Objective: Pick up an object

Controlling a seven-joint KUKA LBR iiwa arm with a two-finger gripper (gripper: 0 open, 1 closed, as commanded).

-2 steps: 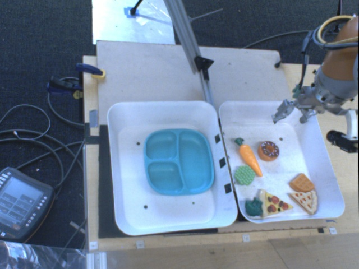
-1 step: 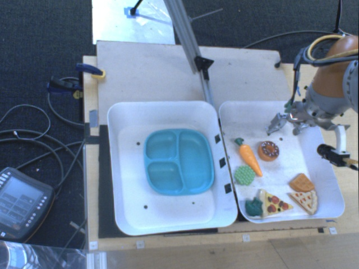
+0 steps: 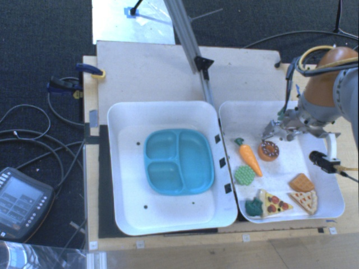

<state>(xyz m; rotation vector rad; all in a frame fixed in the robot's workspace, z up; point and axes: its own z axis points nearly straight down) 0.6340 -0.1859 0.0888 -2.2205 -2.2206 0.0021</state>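
Pincer point(image 3: 276, 132) low in the right bin point(image 3: 336, 203), just above the donut point(image 3: 268, 150), beside the carrot point(image 3: 249, 158). Cannot tell if spread or pressed together.

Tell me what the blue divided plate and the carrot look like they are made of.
Blue divided plate: likely moulded plastic, with a smooth, faintly glossy surface, uniform turquoise colour and rounded compartment ridges. Carrot: apparently toy food, plastic or rubber, with flat saturated orange, a green top and a matte look; which of the two stays unclear.

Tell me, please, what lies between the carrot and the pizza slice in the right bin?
The camera view shows the green round piece between the carrot and the pizza slice.
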